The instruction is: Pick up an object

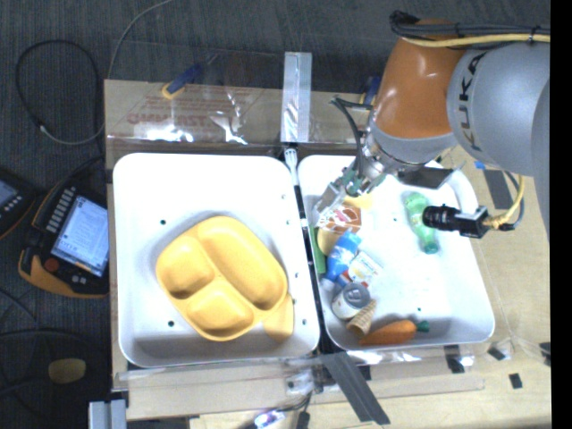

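My gripper (342, 193) hangs low over the upper left part of the right bin (465, 284), just above a pile of small items. Directly under it lies an orange and yellow piece (344, 218). Below that sit a blue and white packet (347, 256), a round grey-topped item (350, 300) and a brown cone (360, 322). An orange carrot (390, 332) rests along the bin's front wall. A green bottle (418, 219) lies apart at the right of the gripper. Nothing can be seen held in the gripper.
The left bin (143, 186) holds a yellow divided plate (222, 276). A black cylinder (451, 219) on the arm juts over the right bin's right side. The ridge between the bins (304, 257) runs close to the pile's left.
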Controlling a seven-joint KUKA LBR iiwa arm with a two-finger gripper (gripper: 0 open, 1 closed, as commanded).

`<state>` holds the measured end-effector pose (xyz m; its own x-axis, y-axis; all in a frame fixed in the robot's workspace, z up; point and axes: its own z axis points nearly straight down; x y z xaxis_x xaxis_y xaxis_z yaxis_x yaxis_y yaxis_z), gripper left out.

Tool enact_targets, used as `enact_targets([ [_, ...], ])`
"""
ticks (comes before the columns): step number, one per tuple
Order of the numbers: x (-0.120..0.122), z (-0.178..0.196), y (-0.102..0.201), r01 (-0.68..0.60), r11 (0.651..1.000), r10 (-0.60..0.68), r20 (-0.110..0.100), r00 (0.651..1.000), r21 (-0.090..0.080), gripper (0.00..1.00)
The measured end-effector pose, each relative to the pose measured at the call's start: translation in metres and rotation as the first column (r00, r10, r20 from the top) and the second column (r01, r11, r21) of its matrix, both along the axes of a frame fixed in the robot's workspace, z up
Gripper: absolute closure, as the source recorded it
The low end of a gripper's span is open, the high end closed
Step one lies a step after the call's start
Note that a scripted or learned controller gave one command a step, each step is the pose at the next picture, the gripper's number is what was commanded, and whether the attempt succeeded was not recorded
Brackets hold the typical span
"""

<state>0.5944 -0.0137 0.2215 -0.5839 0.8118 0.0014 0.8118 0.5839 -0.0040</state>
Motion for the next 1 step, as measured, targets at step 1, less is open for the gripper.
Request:
enact_targets([
  [1,0.0282,-0.0076,-0.0153,0.249,0.968,-0.249,0.000,0.968,-0.001,1.00],
])
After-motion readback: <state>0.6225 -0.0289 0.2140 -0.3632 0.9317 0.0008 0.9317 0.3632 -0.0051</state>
